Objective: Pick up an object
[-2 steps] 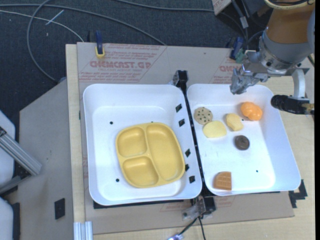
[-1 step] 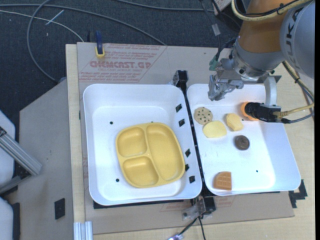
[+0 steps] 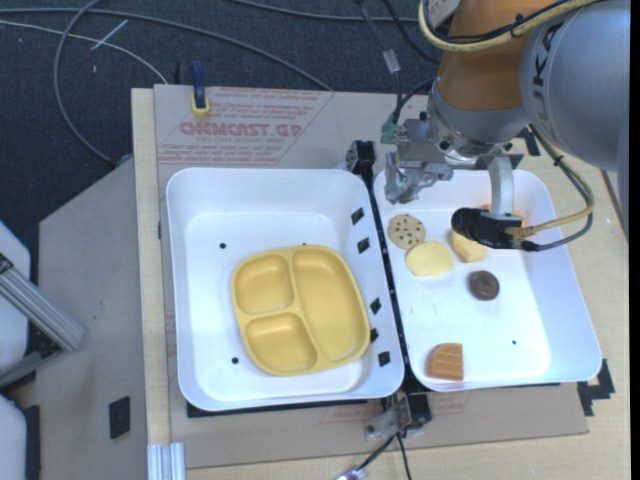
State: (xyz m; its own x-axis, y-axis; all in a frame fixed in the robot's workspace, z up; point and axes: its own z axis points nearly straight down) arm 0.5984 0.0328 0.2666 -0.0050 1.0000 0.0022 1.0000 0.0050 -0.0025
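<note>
The right bin [image 3: 560,338] holds a tan cookie with dark chips [image 3: 405,231], a pale yellow round piece [image 3: 429,260], a yellow cheese-like wedge [image 3: 466,246], a small brown disc [image 3: 484,285] and an orange-brown block [image 3: 447,361] near the front wall. My gripper [image 3: 406,190] hangs over the back left corner of this bin, just above the cookie, with nothing seen between its fingers.
The left bin [image 3: 195,268] holds a yellow divided tray [image 3: 298,308]. A dark divider [image 3: 380,258] with clips runs between the bins. The arm's orange and grey body [image 3: 520,58] looms over the back right. Cables lie on the dark floor behind.
</note>
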